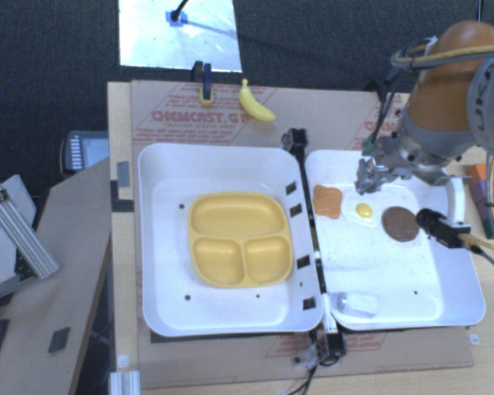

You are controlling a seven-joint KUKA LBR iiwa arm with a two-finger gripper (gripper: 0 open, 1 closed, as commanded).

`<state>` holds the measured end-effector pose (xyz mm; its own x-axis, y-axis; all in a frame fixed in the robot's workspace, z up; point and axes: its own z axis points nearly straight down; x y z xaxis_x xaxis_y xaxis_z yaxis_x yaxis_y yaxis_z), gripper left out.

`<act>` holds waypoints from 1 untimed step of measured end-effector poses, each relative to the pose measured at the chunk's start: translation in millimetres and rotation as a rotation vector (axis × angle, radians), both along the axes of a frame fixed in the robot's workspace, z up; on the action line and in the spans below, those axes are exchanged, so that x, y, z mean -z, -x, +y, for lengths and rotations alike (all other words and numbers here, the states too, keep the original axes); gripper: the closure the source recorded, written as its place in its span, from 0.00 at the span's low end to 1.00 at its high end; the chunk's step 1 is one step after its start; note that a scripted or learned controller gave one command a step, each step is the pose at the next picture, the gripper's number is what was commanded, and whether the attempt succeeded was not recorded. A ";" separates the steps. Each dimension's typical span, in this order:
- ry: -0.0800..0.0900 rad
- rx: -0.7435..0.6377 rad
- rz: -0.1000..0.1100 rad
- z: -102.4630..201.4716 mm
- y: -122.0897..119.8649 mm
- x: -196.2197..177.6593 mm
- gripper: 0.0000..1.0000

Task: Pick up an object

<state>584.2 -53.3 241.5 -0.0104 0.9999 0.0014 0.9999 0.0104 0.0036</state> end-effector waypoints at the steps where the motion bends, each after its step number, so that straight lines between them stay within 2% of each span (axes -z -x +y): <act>1: -0.001 0.000 0.003 57.8 -4.5 10.1 1.00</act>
